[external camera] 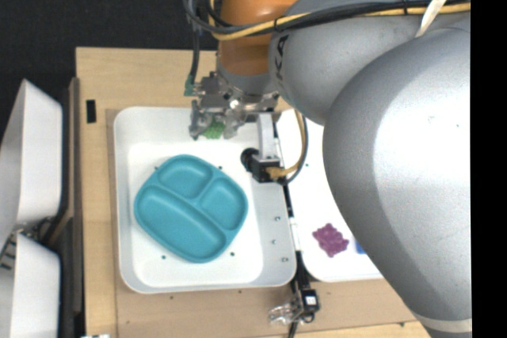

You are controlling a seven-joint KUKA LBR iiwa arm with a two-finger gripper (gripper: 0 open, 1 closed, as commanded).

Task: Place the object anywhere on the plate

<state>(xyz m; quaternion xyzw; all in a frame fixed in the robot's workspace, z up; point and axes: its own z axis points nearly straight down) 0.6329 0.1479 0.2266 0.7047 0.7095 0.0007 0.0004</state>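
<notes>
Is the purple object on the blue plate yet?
No. The purple object lies in the right bin, while the blue plate sits in the left bin.

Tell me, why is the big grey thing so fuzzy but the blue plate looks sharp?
In the camera view, the grey arm sits close to the lens, so it blurs; the teal plate lies lower in the white bin, in focus, evenly lit, with only soft shadows.

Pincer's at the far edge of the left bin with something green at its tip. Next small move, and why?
Probably shift the pincer toward the near side, over the teal plate. The green object sits at its tip, beyond the plate's far rim, above the bare white bin floor. Whether the object is truly gripped is unclear.
</notes>
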